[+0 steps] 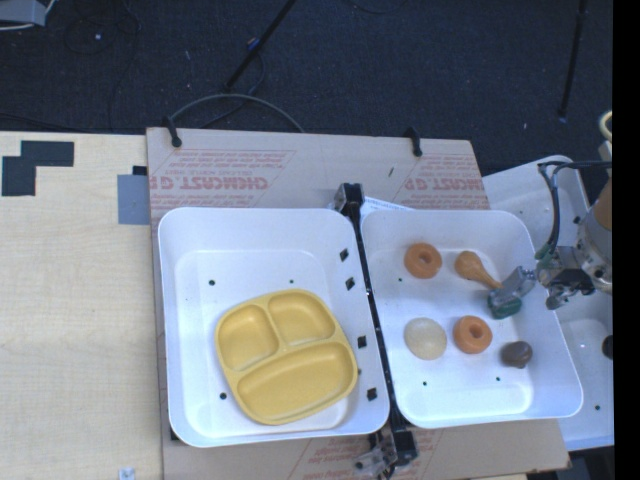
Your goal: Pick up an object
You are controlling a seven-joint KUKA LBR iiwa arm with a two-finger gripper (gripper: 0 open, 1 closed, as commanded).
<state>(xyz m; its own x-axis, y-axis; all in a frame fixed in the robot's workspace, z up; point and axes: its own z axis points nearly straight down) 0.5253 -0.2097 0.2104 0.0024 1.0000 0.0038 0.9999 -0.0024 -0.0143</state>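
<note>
White right bin [545,400]: claw [508,295] near right rim, beside orange drumstick [477,267]; finger state unclear.

The cardboard sheet [300,173] under the bins bears upside-down red print, too blurred to read surely.

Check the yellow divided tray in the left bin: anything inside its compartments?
The yellow tray shows three bare compartments, nothing in them. It lies flat in the left bin, so the bin floor beneath it is covered.

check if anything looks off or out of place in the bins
Nothing spilled or damaged. The yellow divided plate lies skewed to the left bin's walls; the gripper sits low over the right bin.
</note>
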